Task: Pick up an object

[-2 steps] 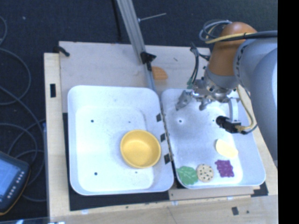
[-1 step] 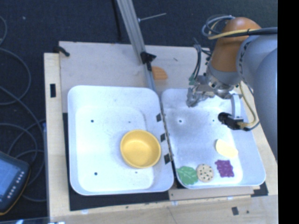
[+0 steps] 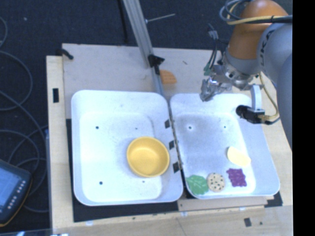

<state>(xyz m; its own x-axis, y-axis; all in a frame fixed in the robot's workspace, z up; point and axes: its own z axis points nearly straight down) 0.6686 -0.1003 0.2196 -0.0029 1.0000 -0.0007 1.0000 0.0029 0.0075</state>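
My gripper (image 3: 208,92) hangs over the far edge of the right bin (image 3: 206,132), well above its floor, with nothing seen between its fingers. Along the right bin's near side lie a green leafy piece (image 3: 197,184), a round speckled cookie (image 3: 215,182), a purple bunch of grapes (image 3: 236,177) and a pale yellow piece (image 3: 238,157). A yellow bowl (image 3: 147,156) sits upright in the left bin (image 3: 98,132), towards its near right corner.
A slanted metal post (image 3: 140,33) rises from the bench behind the gap between the bins. A small orange object (image 3: 168,77) lies on the bench behind the bins, next to the post's foot. A dark tablet (image 3: 12,188) sits off the bench at the left.
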